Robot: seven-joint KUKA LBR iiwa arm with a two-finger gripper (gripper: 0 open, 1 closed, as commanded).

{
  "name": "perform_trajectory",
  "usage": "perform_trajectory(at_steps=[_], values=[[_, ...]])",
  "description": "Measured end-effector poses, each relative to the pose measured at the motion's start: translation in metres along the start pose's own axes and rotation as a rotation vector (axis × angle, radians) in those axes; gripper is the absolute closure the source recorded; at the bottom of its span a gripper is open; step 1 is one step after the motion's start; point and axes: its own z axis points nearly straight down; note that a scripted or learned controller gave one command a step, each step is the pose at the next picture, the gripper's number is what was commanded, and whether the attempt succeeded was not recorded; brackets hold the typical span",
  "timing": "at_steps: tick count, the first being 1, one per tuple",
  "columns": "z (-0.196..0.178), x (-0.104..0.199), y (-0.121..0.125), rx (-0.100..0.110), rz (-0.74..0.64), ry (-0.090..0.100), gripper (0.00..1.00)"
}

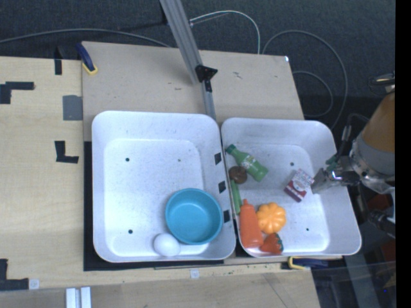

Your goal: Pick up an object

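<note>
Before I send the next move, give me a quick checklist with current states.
1. hand over the right bin: ok, at its right side.
2. Target close by: ok, the small red and white box lies just left of it.
3. Anything in the hand: cannot tell.
4. Box free of neighbours: ok, apart from the green bottle and orange pumpkin toy.
5. Left bin's blue bowl out of the way: ok.
</note>
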Motion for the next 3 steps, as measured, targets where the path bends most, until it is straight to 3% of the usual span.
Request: perform_trajectory(at_steps=[1,2,3], values=[[-0.047,0.0,0.001,-0.001,0.0,0.0,1.0],[-0.054,0.052,0.03,0.003,-0.005,0.003,1.0],[-0.052,0.101,0.041,0.004,-0.005,0.003,1.0]])
